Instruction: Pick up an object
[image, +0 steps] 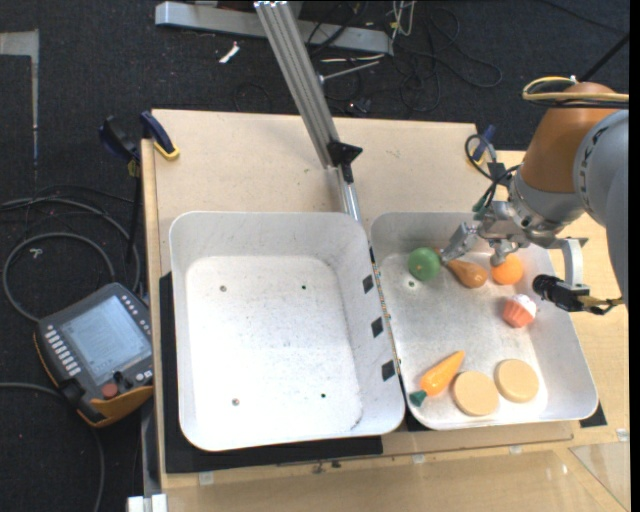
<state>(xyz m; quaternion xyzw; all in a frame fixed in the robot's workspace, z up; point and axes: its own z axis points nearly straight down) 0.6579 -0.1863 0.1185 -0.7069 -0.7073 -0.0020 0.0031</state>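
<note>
Jaws (478, 243) state unclear, low in right bin (560, 400); brown pear-shaped item (466, 271) just below them.

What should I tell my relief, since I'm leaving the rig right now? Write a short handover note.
Gripper: low in the right bin, at its far side, just above the brown pear-shaped piece; nothing seen held.
Things, all in the right bin: green ball left of the pear piece, orange ball right of it, red-and-white piece, carrot, two tan discs at the near side.
Done: nothing lifted yet.
Left: grasp one object and raise it.
</note>
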